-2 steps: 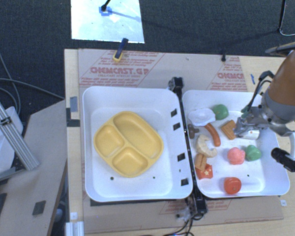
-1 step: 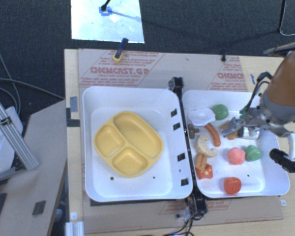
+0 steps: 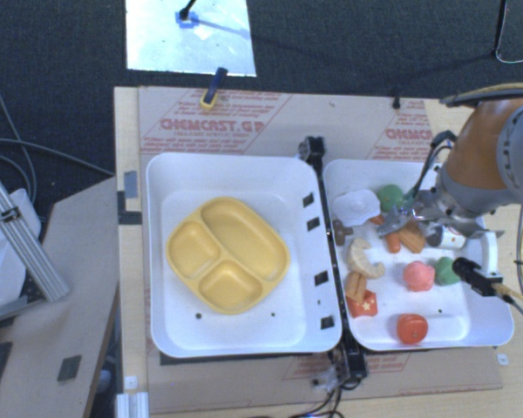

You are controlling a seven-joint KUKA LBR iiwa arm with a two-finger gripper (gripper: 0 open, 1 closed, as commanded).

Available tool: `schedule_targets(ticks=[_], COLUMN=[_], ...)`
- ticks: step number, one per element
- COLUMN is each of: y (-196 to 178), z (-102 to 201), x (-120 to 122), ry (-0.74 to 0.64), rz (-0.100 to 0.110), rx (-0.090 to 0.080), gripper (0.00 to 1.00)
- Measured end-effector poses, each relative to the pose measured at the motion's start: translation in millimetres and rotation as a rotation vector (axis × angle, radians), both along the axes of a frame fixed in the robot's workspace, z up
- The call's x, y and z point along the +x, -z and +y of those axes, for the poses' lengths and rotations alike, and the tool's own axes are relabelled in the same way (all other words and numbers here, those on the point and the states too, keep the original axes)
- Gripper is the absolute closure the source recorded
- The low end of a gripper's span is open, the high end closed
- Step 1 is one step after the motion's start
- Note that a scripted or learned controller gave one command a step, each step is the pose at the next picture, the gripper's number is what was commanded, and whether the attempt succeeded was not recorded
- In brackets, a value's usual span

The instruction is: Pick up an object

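Tool low in the right bin among toy foods, finger state impossible to tell

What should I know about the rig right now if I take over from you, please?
Gripper: low over the upper part of the right bin, among the food items; whether it is open or shut cannot be told, and no object is visibly held.
Right bin items: white cup, green piece, orange pieces, pale banana-like piece, pink ball, red tomato.
Left bin: yellow divided tray.
Done: the arm is down at the objects.
Left: secure one object and lift it.
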State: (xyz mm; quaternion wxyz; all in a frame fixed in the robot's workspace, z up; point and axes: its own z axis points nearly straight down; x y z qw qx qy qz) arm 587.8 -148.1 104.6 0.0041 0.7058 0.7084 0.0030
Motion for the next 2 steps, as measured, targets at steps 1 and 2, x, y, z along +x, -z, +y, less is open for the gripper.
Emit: schedule_targets(ticks=[1,2], y=[13.3,6.4], z=[-30.9,-29.1], x=[66.6,60.6], ry=[-0.002,-0.003], rz=[-0.008,0.015], rx=[-0.007,0.001], gripper=[0.00,1.00])
